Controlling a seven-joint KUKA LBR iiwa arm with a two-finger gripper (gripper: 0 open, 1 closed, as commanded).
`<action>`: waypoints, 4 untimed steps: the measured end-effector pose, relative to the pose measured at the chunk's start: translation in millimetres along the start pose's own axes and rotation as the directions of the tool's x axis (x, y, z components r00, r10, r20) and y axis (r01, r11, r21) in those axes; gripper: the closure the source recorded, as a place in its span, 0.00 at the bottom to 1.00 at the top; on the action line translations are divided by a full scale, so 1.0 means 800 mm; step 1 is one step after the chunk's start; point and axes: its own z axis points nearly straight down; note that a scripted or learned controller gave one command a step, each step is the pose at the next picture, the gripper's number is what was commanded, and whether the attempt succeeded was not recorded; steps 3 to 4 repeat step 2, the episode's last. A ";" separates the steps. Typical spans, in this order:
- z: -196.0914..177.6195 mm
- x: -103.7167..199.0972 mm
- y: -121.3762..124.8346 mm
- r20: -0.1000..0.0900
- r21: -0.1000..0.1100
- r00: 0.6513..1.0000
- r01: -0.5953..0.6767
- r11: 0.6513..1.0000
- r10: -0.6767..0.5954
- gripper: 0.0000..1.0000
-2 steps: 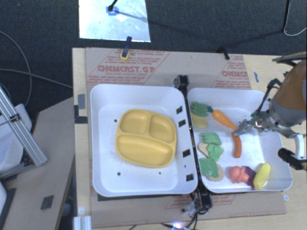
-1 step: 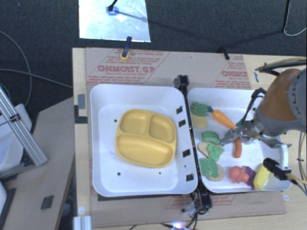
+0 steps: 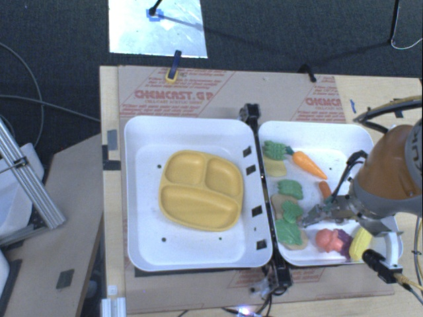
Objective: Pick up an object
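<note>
white and shallow, two plastic bins side by side on a bench topped with printed cardboard (image 3: 198,92), seen from the one camera above at a slant. in the left white bin (image 3: 142,137): a yellow plastic plate with three compartments (image 3: 200,189), sitting near the middle, nothing on it. in the right white bin (image 3: 357,137): a scatter of toy food. along the divider side, a green leafy toy vegetable (image 3: 274,150) at the top, a pale yellow piece (image 3: 275,169) just below, then a green broccoli-like piece (image 3: 290,189), a tan flat piece (image 3: 289,210) and a green leafy piece over a tan base (image 3: 288,232) near the front. further right, an orange plastic carrot (image 3: 308,164) lying at a slant, a small orange-red piece (image 3: 324,189) just beside the arm, and along the front wall a pink peach-like fruit (image 3: 324,240) touching a purple piece (image 3: 342,237) and a yellow corn-like cylinder (image 3: 361,243). reaching in from the right, the grey arm with its orange band (image 3: 393,167), low over the right bin; gripper (image 3: 312,218) pointing left, tip between the tan flat piece and the pink fruit. cannot tell how the tip is set, nor whether anything is caught in it. black clips on the divider (image 3: 254,177) between the bins.
</note>
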 end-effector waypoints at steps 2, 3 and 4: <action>-0.031 -0.057 0.095 0.005 -0.011 1.000 0.007 1.000 -0.006 1.00; -0.031 -0.057 0.095 0.005 -0.011 1.000 0.007 1.000 -0.006 1.00; -0.031 -0.057 0.095 0.005 -0.011 1.000 0.007 1.000 -0.006 1.00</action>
